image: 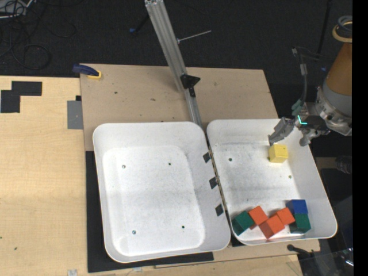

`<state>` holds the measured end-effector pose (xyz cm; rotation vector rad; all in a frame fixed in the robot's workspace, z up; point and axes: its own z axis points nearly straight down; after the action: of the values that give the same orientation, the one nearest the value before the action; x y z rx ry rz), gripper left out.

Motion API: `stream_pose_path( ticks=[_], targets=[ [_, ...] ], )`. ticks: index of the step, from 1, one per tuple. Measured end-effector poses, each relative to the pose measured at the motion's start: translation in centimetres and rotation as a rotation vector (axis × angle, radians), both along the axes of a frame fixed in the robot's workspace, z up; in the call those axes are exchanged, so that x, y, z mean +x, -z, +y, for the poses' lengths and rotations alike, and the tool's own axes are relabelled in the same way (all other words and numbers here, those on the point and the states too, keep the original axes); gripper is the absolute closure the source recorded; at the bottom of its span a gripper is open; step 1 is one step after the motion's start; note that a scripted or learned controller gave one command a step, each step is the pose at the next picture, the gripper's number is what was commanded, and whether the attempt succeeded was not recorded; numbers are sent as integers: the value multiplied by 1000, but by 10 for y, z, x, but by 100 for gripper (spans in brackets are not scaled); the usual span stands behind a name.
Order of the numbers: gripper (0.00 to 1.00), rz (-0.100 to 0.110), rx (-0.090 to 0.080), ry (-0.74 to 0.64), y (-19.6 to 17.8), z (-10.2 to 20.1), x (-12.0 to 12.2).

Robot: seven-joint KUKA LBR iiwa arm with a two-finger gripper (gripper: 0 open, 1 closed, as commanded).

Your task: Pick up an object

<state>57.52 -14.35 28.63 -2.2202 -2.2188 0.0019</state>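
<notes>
claw (292,132) seemingly open above yellow block (278,153), right bin (253,137)
</notes>
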Motion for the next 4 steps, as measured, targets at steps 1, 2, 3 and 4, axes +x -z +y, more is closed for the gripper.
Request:
stream_pose_path(
  ticks=[1, 2, 3, 4],
  targets=[
    [0, 5, 0, 0, 46, -1, -7],
    [0, 8, 1, 1, 110, 2, -10],
    [0, 7, 1, 2, 173, 3, -6],
    [100, 2, 1, 10, 160, 0, -5]
  ],
)
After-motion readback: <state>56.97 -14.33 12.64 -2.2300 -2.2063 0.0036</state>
